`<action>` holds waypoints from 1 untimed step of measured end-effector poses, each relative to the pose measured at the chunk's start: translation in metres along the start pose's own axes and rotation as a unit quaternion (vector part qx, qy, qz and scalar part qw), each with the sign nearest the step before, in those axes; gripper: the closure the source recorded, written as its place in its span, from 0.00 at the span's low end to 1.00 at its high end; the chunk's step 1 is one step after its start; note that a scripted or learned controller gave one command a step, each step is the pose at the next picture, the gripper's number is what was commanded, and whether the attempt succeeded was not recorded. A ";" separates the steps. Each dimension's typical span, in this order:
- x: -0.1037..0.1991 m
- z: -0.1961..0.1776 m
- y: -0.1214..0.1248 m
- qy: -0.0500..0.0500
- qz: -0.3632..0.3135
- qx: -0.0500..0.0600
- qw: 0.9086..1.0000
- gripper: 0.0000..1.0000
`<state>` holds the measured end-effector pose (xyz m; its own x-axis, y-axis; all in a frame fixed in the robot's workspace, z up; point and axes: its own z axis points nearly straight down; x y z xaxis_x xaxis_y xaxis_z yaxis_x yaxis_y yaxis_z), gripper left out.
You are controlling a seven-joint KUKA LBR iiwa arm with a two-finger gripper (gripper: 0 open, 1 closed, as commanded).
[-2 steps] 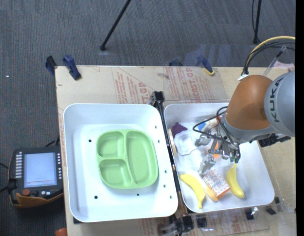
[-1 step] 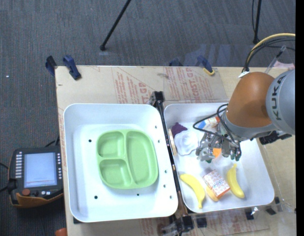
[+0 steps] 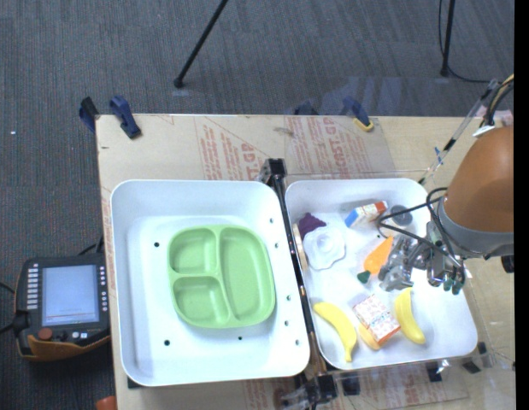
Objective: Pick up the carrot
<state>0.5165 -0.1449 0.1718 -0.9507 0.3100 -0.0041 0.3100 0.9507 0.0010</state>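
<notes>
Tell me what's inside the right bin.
The right bin holds two bananas, a carrot, a small carton, a purple item, a white piece and a small bottle. The gripper covers part of the bin floor beside the carrot.

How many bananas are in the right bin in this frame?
2. One banana lies near the front edge, left of the small box; the other banana lies right of that box. The arm may hide more.

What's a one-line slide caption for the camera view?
Gripper poised at the carrot in the right bin, among two bananas; green plate in the left bin.
</notes>
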 end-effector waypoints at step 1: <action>-0.025 0.085 0.011 0.002 -0.043 -0.001 0.999 1.00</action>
<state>0.5444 -0.1419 0.0865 -0.9739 0.2268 0.0006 0.2268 0.9739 0.0021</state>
